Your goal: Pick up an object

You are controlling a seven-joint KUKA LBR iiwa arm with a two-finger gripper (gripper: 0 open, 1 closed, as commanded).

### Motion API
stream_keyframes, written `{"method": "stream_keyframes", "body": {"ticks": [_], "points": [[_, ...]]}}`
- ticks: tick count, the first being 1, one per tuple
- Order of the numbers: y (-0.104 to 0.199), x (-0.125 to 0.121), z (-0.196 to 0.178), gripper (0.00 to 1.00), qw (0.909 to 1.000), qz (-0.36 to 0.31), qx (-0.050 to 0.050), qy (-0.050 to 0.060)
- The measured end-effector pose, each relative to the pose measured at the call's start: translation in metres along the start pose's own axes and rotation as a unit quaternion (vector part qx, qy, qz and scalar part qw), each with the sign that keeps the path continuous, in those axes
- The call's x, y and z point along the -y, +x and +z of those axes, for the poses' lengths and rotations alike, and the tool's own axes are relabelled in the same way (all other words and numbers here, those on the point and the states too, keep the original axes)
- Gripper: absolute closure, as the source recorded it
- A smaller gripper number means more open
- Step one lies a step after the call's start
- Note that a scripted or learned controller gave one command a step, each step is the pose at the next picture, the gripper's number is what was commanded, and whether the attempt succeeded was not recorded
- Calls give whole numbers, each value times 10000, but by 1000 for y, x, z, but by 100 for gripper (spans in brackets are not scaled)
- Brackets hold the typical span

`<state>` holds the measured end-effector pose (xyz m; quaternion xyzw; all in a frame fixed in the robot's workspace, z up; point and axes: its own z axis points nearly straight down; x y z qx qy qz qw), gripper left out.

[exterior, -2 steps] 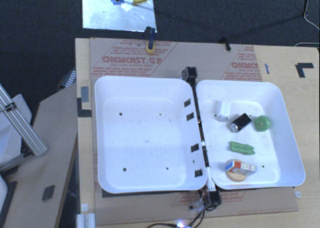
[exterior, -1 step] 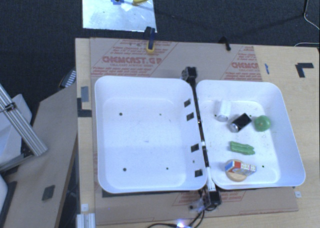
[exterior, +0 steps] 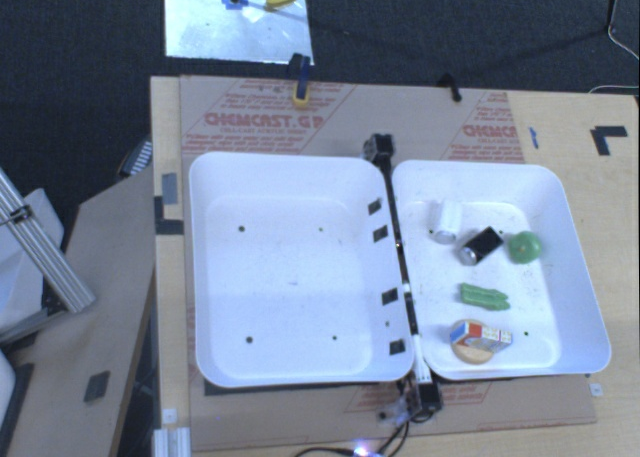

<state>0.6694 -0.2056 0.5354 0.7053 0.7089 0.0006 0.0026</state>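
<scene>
Judging the green ball (exterior: 524,246) near the right bin's (exterior: 570,207) right edge looked light, slippery, best pinched across its middle; hand state couldn't be told.

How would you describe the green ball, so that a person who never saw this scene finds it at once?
Look at the right bin of the two white bins. Near its right wall, in the upper half, lies the green ball, just right of a black block. It is round, while the other green object below is long and bumpy.
</scene>
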Motion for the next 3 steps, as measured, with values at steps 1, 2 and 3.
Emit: {"method": "stream_keyframes", "body": {"ticks": [1,2,3], "points": [[-1,29,-1,100,10000,23,-12,10],[0,0,0,100,10000,0,-1,0],[-1,29,-1,100,10000,21,-11,9]]}}
